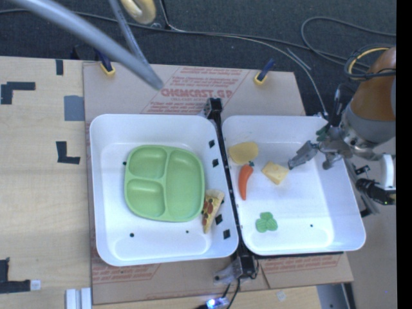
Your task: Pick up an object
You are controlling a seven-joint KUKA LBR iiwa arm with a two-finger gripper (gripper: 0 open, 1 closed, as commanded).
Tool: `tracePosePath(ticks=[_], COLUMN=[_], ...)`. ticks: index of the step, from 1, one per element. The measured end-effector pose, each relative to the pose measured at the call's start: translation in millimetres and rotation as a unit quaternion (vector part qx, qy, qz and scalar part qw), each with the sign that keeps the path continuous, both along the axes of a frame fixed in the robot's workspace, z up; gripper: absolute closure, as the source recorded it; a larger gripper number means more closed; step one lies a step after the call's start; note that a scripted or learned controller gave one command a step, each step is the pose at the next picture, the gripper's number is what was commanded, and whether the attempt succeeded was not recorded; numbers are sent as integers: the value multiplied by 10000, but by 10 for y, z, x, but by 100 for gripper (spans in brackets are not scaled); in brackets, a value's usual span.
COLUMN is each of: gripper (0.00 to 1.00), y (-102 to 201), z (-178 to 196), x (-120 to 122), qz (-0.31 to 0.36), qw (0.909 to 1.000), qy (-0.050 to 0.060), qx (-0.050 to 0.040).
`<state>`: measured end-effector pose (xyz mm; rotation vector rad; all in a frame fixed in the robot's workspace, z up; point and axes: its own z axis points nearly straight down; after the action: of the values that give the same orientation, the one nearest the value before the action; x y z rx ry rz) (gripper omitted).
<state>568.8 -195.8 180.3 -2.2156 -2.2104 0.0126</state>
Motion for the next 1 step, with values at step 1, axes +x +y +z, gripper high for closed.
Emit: tracePosePath(ticks=[1], gripper=[0], y=[2], z=[71], x=[34], qz=[17], qw=[10000], qy=[-64], qx=[-15])
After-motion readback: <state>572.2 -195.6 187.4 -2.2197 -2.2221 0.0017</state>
